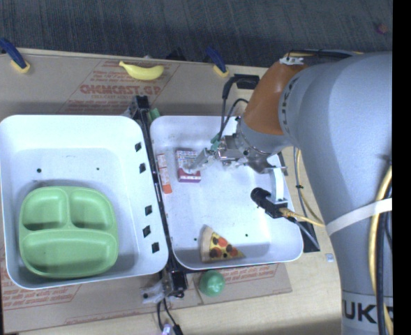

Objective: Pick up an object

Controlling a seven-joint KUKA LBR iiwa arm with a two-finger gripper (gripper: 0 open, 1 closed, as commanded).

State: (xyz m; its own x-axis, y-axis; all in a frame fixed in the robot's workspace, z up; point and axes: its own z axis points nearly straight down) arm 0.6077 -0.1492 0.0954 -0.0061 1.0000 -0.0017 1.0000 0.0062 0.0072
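While claw (pixel 206 155) hovers, grip state unclear, red-white packet (pixel 187 166) just beside it

Dark grey carpet (pixel 121 12) runs across the top, dim up there, with the bench itself evenly lit. Bench top is a brown cardboard sheet (pixel 86 82) with red print, held at the far edge by blue clamps (pixel 13 54) and a yellow one (pixel 142 69). Pale wood (pixel 310 306) shows past the cardboard at the near right corner, and black cables (pixel 165 317) hang at the near edge.
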